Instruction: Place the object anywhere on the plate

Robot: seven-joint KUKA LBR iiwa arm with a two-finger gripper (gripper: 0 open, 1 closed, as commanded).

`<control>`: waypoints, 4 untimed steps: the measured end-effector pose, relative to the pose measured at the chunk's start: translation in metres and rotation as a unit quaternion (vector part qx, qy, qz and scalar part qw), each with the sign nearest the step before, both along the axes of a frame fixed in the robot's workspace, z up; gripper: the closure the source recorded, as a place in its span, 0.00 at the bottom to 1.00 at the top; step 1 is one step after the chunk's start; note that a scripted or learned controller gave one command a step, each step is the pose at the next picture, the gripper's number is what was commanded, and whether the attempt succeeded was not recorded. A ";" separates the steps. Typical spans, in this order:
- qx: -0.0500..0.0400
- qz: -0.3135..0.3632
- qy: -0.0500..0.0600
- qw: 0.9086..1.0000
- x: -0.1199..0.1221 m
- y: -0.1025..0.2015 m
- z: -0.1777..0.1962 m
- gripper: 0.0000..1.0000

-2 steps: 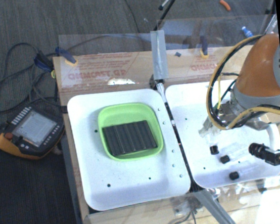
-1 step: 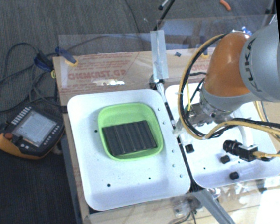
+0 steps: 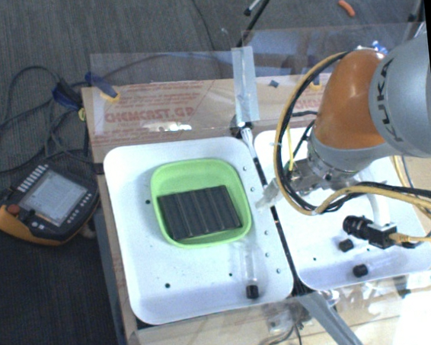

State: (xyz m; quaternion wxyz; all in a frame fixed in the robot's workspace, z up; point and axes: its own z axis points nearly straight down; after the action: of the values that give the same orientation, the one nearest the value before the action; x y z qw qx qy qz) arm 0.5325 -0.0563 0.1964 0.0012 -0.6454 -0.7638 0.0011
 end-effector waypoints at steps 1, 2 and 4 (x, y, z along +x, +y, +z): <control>-0.001 -0.006 -0.001 1.000 -0.031 -0.134 -0.007 0.00; -0.002 -0.022 -0.001 1.000 -0.046 -0.168 0.092 0.00; -0.002 -0.145 -0.001 0.989 -0.049 -0.166 0.118 0.00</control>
State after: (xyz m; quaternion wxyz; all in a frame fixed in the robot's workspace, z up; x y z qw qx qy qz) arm 0.4838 -0.2225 0.3147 -0.0002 -0.7491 -0.6624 0.0020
